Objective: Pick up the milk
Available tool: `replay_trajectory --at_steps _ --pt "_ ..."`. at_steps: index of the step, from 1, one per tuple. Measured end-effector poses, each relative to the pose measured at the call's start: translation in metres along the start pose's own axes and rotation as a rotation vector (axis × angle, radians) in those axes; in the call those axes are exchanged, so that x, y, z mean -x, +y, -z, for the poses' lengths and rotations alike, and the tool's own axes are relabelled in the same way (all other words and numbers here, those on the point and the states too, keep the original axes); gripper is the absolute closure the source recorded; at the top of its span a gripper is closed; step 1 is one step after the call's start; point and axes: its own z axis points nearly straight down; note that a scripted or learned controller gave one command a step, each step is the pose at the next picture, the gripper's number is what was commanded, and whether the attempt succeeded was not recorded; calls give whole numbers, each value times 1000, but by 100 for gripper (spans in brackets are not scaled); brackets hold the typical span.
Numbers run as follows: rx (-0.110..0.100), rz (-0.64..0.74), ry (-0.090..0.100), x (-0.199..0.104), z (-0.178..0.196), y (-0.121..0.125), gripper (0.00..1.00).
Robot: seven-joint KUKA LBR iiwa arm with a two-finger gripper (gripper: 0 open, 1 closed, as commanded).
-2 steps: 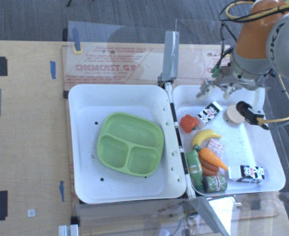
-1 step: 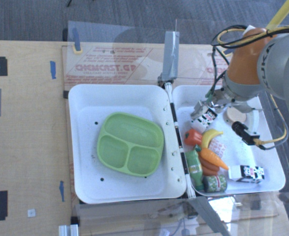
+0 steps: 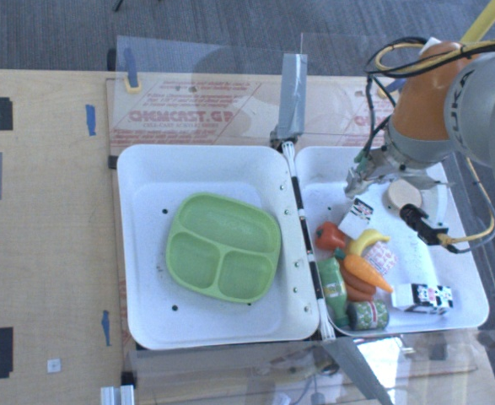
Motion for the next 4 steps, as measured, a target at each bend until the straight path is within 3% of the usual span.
replay_trajectory --at_steps 1,2,3,4 --pt "0 0 0 0 0 0 0" --pt "-19 -174 5 38 -28 17 0" --pt "-21 103 11 19 -27 -22 0" --pt "-13 101 8 20 -14 -19 100"
